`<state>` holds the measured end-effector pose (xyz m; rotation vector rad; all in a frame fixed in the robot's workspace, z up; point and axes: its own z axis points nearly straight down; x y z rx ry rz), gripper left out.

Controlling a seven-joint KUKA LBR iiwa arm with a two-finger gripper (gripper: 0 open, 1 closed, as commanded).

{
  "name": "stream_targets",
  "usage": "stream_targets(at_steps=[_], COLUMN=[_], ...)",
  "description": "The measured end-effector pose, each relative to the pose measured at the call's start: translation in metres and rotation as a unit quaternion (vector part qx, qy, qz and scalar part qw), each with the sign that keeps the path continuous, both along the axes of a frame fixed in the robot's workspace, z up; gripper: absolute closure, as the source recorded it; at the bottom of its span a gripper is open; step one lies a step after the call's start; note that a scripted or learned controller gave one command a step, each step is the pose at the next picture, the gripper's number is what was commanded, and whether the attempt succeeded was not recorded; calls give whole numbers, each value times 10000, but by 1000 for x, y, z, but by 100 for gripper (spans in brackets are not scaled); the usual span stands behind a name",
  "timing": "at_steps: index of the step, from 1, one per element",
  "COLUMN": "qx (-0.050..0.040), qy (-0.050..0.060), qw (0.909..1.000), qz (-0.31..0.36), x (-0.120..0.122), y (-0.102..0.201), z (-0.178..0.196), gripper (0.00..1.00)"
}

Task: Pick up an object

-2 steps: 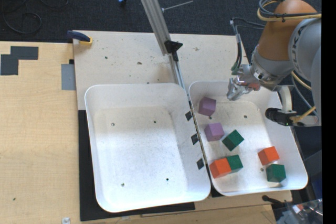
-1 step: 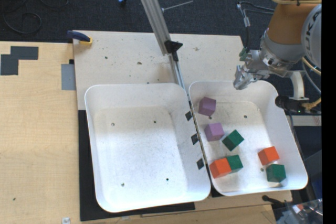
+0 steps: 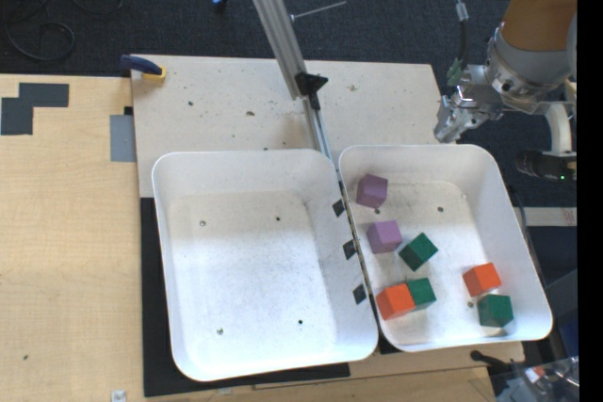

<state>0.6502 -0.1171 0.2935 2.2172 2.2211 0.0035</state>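
**Arm above the far corner of the right bin, blocks lying in the bin**

In the camera view, the gripper (image 3: 456, 122) hung at the upper right, over the far rim of the right bin (image 3: 513, 202) and slightly outside it. The grey wrist and the orange band of the arm (image 3: 539, 9) rose above it toward the top right corner. No block was between its tips. Whether the claw itself was released or clenched, I cannot tell, because it was small and seen from the side.

All the blocks lay on the floor of the right bin, well apart from the gripper. A purple cube (image 3: 371, 191) was nearest to the far rim, close to the wall between the two bins. A second purple cube (image 3: 383, 236) lay just below it. Beside that one, to its right, stood a dark green cube (image 3: 417, 250), turned at an angle. Nearer to the front, an orange cube (image 3: 396, 300) touched a green cube (image 3: 421, 292) on its right. On the right side of the bin, another orange cube (image 3: 481, 279) lay just above a further green cube (image 3: 495, 310), which sat close to the front right rim.

The left bin (image 3: 170, 202) stood beside the right one. A slanted metal bar (image 3: 275, 19) ran from the top of the view down to the place where the bins met.
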Motion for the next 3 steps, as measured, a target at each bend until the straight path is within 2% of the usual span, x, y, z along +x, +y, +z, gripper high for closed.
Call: stream_targets(at_steps=[1,2,3], qx=[12,13,11], qy=[50,43,51], qw=[10000,10000,10000], qz=[5,9,9], x=[-22,-39,-56], y=[47,93,137], z=[-22,-23,-45], gripper=[100,100,100])
